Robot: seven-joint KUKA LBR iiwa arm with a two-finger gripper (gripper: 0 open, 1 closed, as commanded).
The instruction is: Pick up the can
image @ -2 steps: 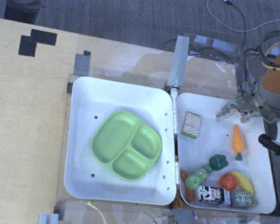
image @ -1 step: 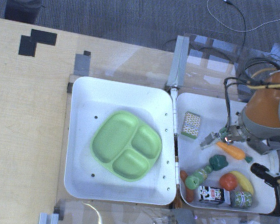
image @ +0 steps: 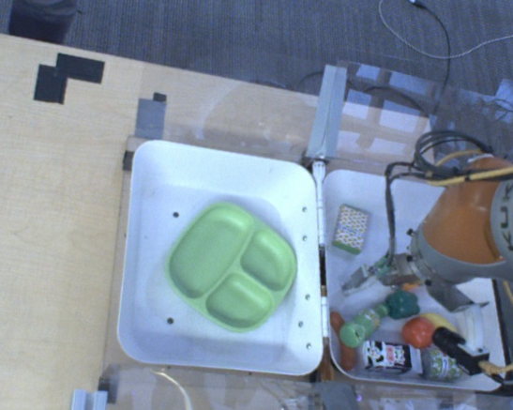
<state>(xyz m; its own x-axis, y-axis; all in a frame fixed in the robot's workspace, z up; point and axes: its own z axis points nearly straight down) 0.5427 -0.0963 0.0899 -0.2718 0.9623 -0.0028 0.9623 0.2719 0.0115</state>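
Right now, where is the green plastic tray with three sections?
The green three-section plastic tray lies in the middle of the left white bin, away from the toys in the right white bin.

- Worktop (image: pixel 33 244): pale wood grain, with black square marks at its far left.
- Left bin (image: pixel 140 325) and right bin (image: pixel 376 197): plain white.
- Divided tray (image: pixel 232 266): light green all over.
- Small box (image: pixel 351 229): green-and-white dotted pattern.
- Carton (image: pixel 385 357): white with black patches.
- Can (image: pixel 443 369): greenish-grey.
- Round item (image: pixel 417 332): red.
- Arm (image: pixel 481 222): grey with an orange band.
- Floor (image: pixel 218 4): dark grey-blue carpet.
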